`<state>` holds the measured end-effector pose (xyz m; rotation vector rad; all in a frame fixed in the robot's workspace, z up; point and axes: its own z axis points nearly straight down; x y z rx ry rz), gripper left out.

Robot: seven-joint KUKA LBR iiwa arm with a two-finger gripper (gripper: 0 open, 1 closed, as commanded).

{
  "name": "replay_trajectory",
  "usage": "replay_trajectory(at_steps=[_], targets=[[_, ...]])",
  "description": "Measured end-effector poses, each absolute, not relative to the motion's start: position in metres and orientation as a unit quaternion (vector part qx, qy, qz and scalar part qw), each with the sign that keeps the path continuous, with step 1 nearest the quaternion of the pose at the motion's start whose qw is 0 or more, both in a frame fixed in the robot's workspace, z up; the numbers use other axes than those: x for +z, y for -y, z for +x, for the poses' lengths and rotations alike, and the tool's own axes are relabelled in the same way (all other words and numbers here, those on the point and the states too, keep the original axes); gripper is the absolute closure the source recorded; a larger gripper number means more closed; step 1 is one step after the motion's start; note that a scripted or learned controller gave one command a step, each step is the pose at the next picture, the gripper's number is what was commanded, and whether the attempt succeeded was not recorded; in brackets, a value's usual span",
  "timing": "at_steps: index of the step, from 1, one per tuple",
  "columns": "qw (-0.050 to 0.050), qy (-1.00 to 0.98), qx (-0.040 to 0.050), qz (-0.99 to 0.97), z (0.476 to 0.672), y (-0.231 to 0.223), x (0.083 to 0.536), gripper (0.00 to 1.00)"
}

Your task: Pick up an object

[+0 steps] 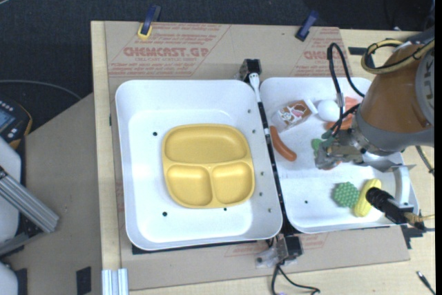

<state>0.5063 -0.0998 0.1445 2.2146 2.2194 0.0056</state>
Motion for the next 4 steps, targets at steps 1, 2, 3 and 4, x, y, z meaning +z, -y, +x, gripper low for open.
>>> replay_trajectory(at_steps=[1,2,3,4], targets=[[0.003,-0.707,0.0015,0.707,0.499,0.105,0.195,1.0],[0.003,-0.708,0.0014,0.707,0.5,0.105,0.227,1.0],[0.003,-0.709,0.0017,0.705,0.547,0.073,0.236,1.0],[0.002,-0.709,0.0016,0.705,0.598,0.051,0.226,1.0]])
